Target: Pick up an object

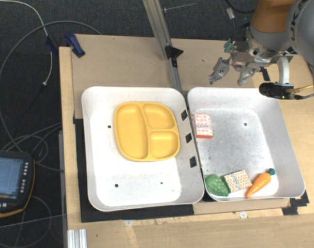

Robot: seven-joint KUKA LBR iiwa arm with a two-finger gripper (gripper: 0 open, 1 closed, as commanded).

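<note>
Claw: the metal two-finger claw [230,74] hangs above the desk [120,66] just behind the right white bin [281,138], fingers spread apart, nothing between them.
Left white bin [94,154]: holds a yellow three-compartment plastic tray [146,130].
Right bin, left wall: a small red-and-white carton [203,125].
Right bin, front edge: a green lumpy toy [217,185], possibly a vegetable, touching a patterned little box [237,181], then an orange toy carrot [258,184].
</note>
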